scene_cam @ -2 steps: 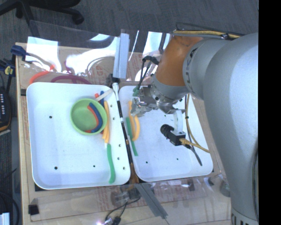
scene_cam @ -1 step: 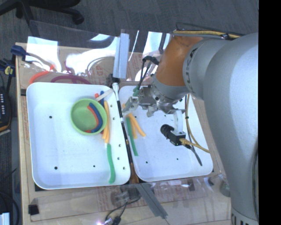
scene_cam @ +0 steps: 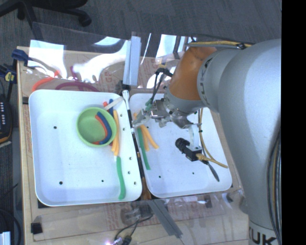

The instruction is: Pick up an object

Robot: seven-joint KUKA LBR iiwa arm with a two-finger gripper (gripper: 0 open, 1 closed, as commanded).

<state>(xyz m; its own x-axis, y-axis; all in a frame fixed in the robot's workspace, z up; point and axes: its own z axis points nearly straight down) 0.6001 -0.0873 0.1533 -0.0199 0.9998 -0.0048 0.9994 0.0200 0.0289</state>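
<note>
Grey carpet [scene_cam: 143,16] with a black chair base [scene_cam: 71,12] at the top. Wooden surface [scene_cam: 95,220] carries the left bin [scene_cam: 62,162] and right bin [scene_cam: 177,177], side by side. Gripper [scene_cam: 143,118] is low over the right bin's upper left corner; open or closed, cannot tell. Orange sticks [scene_cam: 150,139] lie just beside it, near the dividing wall, with a green strip [scene_cam: 145,160] alongside. Green bowl [scene_cam: 88,128] sits in the left bin.

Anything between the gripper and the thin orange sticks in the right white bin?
Nothing visible. The gripper is right at the far end of the thin orange sticks, near the right white bin's left wall. A thin green strip lies alongside them.
</note>
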